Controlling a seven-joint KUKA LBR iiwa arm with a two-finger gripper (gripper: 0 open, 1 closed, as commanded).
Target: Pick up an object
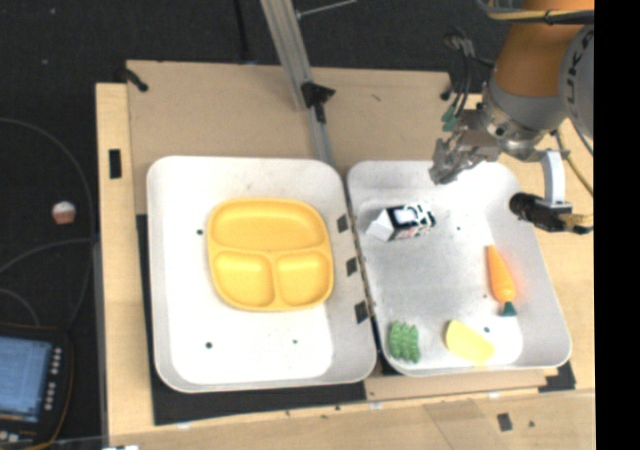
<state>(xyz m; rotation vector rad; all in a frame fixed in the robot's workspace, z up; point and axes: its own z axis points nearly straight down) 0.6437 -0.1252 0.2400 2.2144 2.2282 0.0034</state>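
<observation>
My gripper (pixel 447 168) hangs over the far edge of the right bin (pixel 450 268), with nothing seen between its fingers. Just below and left of it lies a small white and black carton (pixel 402 221) on its side. An orange carrot (pixel 500 276) lies near the bin's right wall. A yellow lemon-like piece (pixel 468 342) and a green broccoli-like piece (pixel 403 339) rest at the near edge.
The left bin (pixel 180 338) holds a yellow divided plate (pixel 270 253). A slanted metal rail (pixel 290 48) runs down to the gap between the bins at the back. The bench edge lies beyond both bins.
</observation>
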